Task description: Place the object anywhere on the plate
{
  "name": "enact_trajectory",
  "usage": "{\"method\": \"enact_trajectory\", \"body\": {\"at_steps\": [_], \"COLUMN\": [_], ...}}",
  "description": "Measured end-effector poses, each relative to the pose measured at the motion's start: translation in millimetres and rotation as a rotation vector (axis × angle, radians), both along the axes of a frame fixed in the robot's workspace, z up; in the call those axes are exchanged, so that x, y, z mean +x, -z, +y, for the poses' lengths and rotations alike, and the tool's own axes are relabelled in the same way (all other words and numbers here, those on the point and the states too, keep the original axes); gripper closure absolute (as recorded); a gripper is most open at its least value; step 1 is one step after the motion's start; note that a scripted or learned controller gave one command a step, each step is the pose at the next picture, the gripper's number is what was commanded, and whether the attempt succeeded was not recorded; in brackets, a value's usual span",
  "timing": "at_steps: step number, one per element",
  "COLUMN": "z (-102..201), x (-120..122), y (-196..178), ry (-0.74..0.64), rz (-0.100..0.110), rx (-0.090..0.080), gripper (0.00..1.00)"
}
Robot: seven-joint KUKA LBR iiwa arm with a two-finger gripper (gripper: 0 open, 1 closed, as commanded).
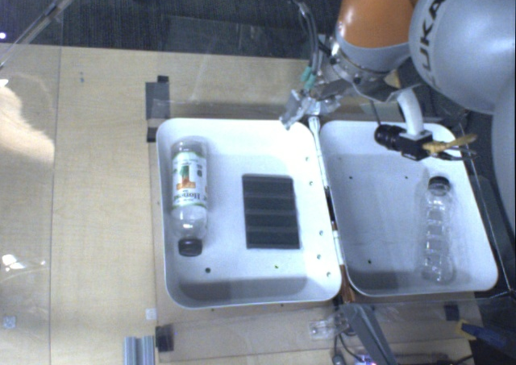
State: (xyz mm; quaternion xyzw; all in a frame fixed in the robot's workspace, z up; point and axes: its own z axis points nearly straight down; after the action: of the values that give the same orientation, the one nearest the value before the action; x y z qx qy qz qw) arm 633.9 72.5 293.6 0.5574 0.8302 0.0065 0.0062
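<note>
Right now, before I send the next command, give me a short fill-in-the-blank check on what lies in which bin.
1. The clear plastic bottle with the green-and-orange label lies in the ____ bin.
2. The unlabelled clear plastic bottle lies in the ____ bin.
3. The dark ribbed rectangular plate lies ____ of the labelled bottle.

Missing words: left; right; right

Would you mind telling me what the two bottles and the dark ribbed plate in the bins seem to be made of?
The labelled bottle in the left bin looks like clear glossy plastic: see-through walls, paper-like label, dark cap. The bare bottle in the right bin seems the same clear plastic, nearly vanishing against the white. The dark plate looks matte black, perhaps plastic or rubber, with raised ribs.
</note>
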Motion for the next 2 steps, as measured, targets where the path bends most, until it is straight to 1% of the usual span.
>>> {"method": "enact_trajectory", "body": {"at_steps": [1,2], "z": [-25,-42], "x": [-21,21], "y": [-6,20], "ry": [0.000,0.130], "rz": [0.010,0.010], "rx": [-0.003,-0.002], "gripper": [0.00,0.00]}}
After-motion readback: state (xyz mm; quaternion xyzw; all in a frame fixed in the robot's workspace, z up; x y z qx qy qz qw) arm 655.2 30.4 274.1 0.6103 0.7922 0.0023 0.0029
